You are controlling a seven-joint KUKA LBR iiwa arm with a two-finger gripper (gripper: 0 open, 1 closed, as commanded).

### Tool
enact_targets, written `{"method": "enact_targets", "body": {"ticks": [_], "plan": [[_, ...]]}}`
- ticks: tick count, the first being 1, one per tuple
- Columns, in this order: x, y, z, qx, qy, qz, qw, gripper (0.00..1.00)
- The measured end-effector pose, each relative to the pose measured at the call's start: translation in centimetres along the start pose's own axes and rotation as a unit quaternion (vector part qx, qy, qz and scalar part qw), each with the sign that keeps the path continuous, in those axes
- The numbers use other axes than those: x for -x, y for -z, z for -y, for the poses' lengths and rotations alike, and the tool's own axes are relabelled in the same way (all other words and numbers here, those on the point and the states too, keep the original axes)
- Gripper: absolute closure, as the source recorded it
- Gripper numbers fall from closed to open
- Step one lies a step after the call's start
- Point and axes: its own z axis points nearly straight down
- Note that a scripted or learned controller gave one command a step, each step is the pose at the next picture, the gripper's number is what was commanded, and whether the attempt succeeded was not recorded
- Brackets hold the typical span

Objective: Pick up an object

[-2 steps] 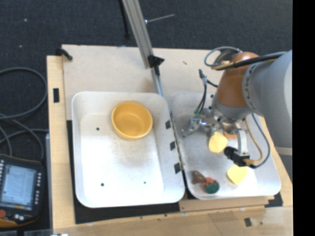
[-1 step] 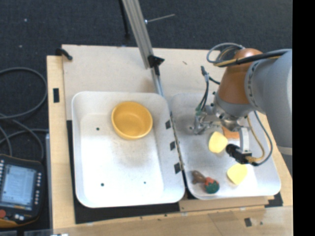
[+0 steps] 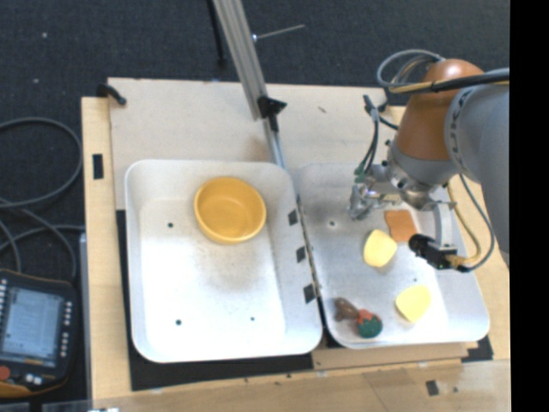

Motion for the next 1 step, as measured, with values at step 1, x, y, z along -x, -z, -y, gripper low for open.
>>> {"method": "enact_targets", "body": {"ticks": [1], "plan": [[0.16, 5.43, -0.18, 0.000, 0.003, 0.000, 1.0000, 1.00]]}}
